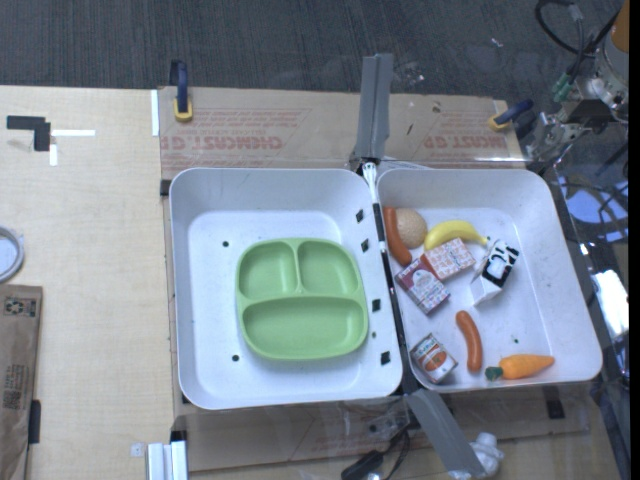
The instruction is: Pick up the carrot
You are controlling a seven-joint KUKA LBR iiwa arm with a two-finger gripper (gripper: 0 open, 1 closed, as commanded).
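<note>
Carrot at the lower right of the right bin, arm parked at the frame's upper right.

We see the carrot (522, 366) lying flat near the right bin's (560, 230) lower edge, green tip pointing left, just beside a sausage (469, 340) and near a small can (433, 357). Higher up lie a banana (455, 233) and two cartons. The left bin holds a green divided plate (300, 299). The gripper (600, 88) sits well apart from the carrot; its state we cannot tell.
</note>
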